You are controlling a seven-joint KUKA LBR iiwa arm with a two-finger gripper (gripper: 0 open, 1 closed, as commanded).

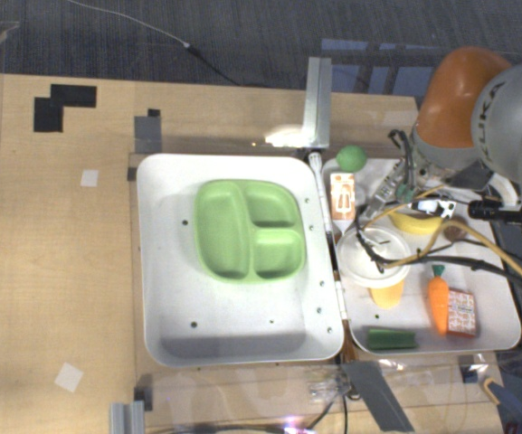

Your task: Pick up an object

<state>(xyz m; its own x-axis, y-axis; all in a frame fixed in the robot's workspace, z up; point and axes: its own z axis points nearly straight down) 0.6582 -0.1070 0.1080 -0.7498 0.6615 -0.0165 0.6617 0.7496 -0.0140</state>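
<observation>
I reached in from the right over the right bin [505, 333], my grey arm and its orange band [455, 93] hanging above the bin's far right corner. My pincer [396, 188] sat low among cables near the bin's far edge; whether it was wide or narrow I could not tell. In that bin, a green ball [351, 158] lay at the far left corner, an orange-and-white packet [342, 195] along the left wall, and a yellow cup [385, 287] near the middle under a white round lid [374, 253]. A carrot [437, 304] and a red patterned packet [460, 313] lay toward the near right corner, a dark green block [392, 338] at the near edge. The left bin [166, 315] carried a green divided tray [248, 230] near its middle.
</observation>
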